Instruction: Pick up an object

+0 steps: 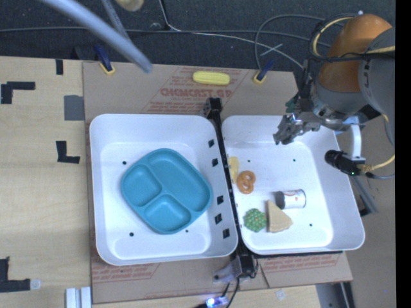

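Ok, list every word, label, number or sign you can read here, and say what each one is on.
Red print on the cardboard sheet under the bins, above the left bin: too blurred to read reliably.
Small can in the right bin: no label readable.
Blue divided plate: no text.
Nothing else carries readable text.

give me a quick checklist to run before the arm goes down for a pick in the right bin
1. Targets present in the right bin: pretzel, green ball, sandwich wedge, small can. ok.
2. Gripper above a target: it hangs over the bin's bare upper part, away from the items. not ok.
3. Nothing held between the fingers: too small and dark to judge. cannot tell.
4. Items spaced for a grasp: wedge touches the green ball and the can; pretzel lies apart. not ok for the cluster, ok for the pretzel.
5. Blue divided plate out of the way in the left bin: ok.
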Motion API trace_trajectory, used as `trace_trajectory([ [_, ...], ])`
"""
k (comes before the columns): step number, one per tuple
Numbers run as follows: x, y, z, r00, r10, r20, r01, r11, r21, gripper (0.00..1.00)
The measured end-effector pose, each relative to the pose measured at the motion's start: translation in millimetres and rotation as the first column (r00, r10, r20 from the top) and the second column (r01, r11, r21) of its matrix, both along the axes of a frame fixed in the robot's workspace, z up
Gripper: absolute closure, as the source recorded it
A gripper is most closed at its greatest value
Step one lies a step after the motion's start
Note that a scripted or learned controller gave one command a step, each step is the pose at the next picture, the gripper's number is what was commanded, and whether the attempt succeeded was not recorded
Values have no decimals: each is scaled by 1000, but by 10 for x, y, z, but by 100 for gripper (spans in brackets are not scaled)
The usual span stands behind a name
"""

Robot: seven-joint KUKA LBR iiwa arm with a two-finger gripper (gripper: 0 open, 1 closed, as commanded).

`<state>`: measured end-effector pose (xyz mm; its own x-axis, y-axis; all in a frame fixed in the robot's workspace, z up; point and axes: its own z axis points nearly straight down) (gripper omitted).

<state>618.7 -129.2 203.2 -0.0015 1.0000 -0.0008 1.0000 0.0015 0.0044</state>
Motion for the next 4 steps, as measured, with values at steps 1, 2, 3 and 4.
trace_trajectory([
  [1, -8, 489, 110, 1000, 4, -4, -4, 1000, 2, 100],
  [2, -130, 943, 75, 1000, 3, -7, -3, 1000, 2, 100],
  [3, -109, 1411, 87, 1000, 5, -6, -5, 1000, 2, 100],
  [4, -135, 1854, 133, 1000, 4, -6, -4, 1000, 1, 100],
])
